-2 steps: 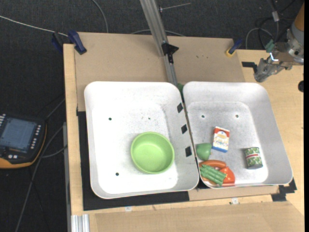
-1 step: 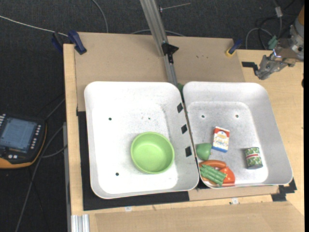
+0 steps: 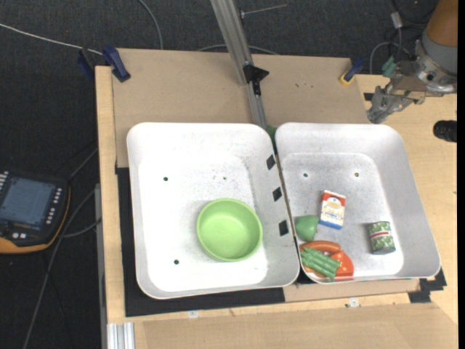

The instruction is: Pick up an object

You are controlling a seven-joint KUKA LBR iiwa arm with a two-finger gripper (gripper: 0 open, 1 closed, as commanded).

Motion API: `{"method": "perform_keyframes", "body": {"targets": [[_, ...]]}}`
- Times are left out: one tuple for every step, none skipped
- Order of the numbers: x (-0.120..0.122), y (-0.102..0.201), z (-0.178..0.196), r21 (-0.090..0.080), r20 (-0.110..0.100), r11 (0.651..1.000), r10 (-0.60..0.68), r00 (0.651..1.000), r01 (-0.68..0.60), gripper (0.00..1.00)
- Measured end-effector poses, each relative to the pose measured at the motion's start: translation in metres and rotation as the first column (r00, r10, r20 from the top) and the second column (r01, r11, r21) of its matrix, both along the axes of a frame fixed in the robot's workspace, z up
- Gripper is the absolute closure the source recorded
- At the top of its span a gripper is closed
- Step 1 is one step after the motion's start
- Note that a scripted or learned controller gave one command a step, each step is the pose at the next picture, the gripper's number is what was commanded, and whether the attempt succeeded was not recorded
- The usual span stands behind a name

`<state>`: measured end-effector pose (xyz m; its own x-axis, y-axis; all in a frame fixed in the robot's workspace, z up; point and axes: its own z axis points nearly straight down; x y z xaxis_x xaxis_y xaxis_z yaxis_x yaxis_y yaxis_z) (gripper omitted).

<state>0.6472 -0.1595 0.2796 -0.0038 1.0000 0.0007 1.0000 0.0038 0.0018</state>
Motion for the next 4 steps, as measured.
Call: {"method": "perform_keyframes", "body": {"targets": [[-0.005, 0.05, -0.012, 0.0, -0.002, 1.0, 0.0, 1.0, 0.0, 1.0], [-0.022, 0.098, -0.028, 0.0, -0.003, 1.0, -0.001, 1.0, 0.001, 1.0], [-0.038, 0.158, -0.027, 0.001, -0.001, 1.0, 0.002, 1.0, -0.002, 1.0], [-0.063, 0.212, -0.037, 0.001, -0.002, 1.0, 0.001, 1.0, -0.001, 1.0]]}}
